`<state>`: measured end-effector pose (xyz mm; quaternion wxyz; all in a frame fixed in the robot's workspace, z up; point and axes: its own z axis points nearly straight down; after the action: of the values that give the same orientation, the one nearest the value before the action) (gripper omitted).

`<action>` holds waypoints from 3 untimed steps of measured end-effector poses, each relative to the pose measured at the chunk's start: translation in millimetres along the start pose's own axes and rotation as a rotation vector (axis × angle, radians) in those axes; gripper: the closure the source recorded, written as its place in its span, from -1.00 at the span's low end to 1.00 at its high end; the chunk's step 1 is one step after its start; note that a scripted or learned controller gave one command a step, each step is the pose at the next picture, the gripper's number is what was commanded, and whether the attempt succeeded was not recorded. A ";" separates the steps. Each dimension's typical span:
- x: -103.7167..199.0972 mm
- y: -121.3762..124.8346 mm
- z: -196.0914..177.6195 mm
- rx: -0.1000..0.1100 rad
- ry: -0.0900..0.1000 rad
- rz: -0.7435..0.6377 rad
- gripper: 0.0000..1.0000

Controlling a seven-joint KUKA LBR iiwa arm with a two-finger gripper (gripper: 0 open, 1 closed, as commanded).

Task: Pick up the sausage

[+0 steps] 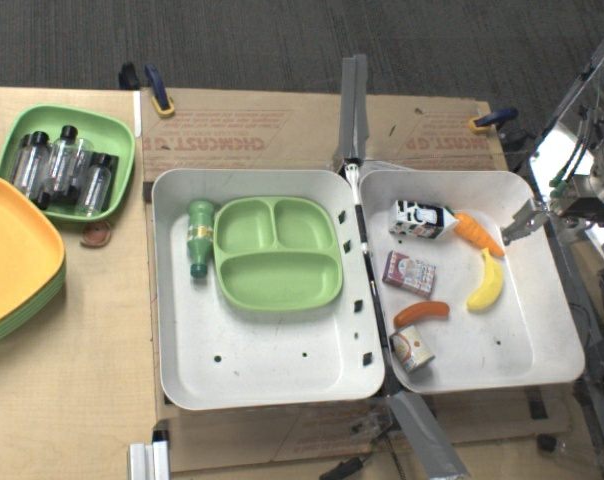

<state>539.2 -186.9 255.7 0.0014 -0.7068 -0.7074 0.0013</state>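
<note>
From the overhead camera I see the gripper (524,222) at the right rim of the right bin (542,363), low on the arm that comes in from the right edge. Its grey fingers (515,228) point down and left toward the bin's upper right corner; at this size I cannot tell whether they are spread or pressed together, and I see nothing between them. The tips sit near the carrot (474,232) without clearly touching it (the gap is too small for me to judge).

The sausage (421,313) lies in the right bin, lower left of its middle, stretched almost level with a slight bend. It is well apart from the gripper. Just below it, touching or nearly so, is a small can (411,349) tipped on its side against the bin's left wall. Above the sausage is a pink carton (410,273), and above that a black-and-white milk carton (423,219) beside the carrot. A banana (487,284) lies to the sausage's right, between it and the gripper.

In the left bin (272,368) I see a green divided plate (278,251) with a green bottle (199,237) lying just beside its left edge.
</note>
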 end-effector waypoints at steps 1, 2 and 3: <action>6.9 37.3 115.5 -0.002 0.000 -0.058 -1.00; 37.3 -41.4 165.4 0.000 0.001 -0.071 -1.00; 55.2 -9.6 164.7 -0.003 0.000 -0.155 -1.00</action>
<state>529.0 -131.7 91.0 0.0003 -0.6501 -0.7598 0.0003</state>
